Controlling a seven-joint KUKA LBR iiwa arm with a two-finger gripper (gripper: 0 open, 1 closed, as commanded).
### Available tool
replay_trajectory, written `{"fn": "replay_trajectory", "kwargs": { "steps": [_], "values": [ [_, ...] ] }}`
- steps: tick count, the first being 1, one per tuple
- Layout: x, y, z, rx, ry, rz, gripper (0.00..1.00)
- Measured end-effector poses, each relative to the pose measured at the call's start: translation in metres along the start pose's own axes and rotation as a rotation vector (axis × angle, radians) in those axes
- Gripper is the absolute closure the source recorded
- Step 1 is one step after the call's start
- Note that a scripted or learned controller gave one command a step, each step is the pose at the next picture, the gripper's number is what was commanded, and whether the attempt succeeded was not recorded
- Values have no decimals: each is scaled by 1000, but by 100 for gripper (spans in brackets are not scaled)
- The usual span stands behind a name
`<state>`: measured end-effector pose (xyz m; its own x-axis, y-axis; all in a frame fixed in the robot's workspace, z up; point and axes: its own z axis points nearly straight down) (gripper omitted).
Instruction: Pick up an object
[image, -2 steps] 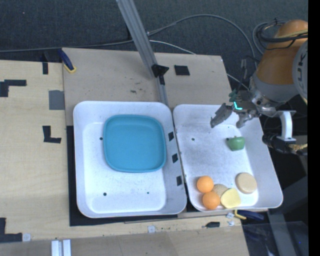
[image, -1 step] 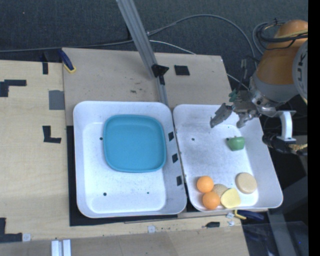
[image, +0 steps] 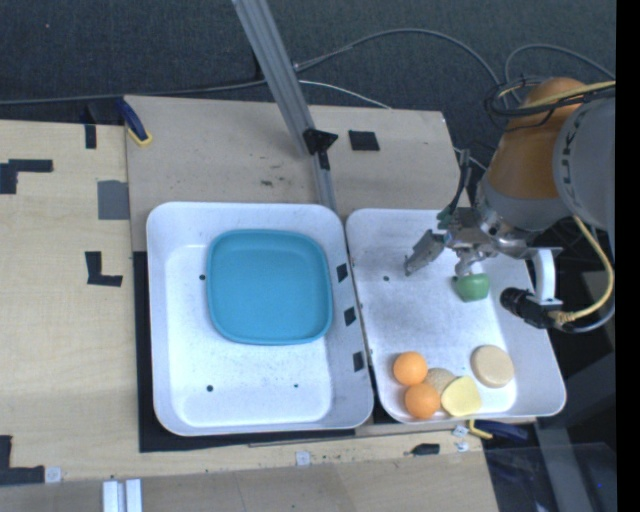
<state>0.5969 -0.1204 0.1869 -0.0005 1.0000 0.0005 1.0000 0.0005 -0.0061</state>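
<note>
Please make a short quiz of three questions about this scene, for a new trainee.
1. True or false: the blue plate lies in the left bin.
2. How many orange balls are in the right bin? A) one B) two C) four
3. Fill in: the small object beside the gripper is the ____ object.

Key: 1 true; 2 B; 3 green.

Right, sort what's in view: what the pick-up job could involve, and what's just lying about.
Job:
gripper
green object
two orange balls
yellow piece
tan round piece
right bin

Lying about:
blue plate
left bin
</note>
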Motion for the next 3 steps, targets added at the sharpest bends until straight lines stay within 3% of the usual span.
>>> {"fn": "replay_trajectory", "kwargs": {
  "steps": [1,2,3],
  "values": [
    [4,1,63,0,0,-1,0],
    [5,2,99,-6,-1,-1,0],
    [4,2,86,-9,-2,0,100]
  ]
}}
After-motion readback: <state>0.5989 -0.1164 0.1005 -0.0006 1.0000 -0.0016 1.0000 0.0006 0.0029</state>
